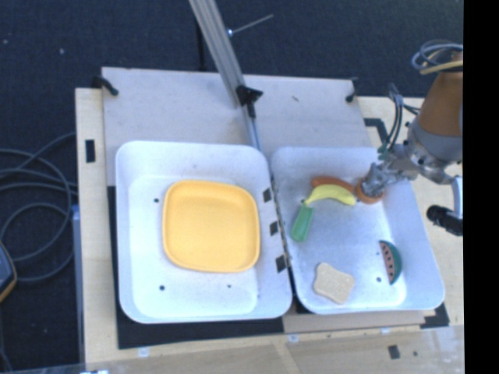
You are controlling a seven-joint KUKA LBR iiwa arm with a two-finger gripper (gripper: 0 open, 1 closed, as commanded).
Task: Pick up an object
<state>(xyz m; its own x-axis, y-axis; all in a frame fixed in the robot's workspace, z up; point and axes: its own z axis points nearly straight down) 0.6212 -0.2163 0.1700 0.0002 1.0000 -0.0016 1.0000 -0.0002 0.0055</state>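
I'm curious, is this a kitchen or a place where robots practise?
Probably a robot practice bench, not a kitchen: a robot arm reaches over two white bins, and the banana and watermelon slice look like toys.

Worktop (93, 302): pale wood-coloured slab, sits on dark carpeted floor (47, 29) with loose cables (31, 201) at 9 o'clock. Lying on it: a light grey board (179, 107) covering the 12 o'clock half, and a black mat (125, 329) peeking out under the bins at 7 o'clock. Two shallow white bins on top, side by side, touching along the centre seam: left bin (136, 162) toward 9 o'clock, right bin (425, 283) toward 3 o'clock. Small black clips (274, 228) sit along the seam. A slanted aluminium rail (214, 33) runs from 12 o'clock to a black bracket (248, 96) on the grey board.
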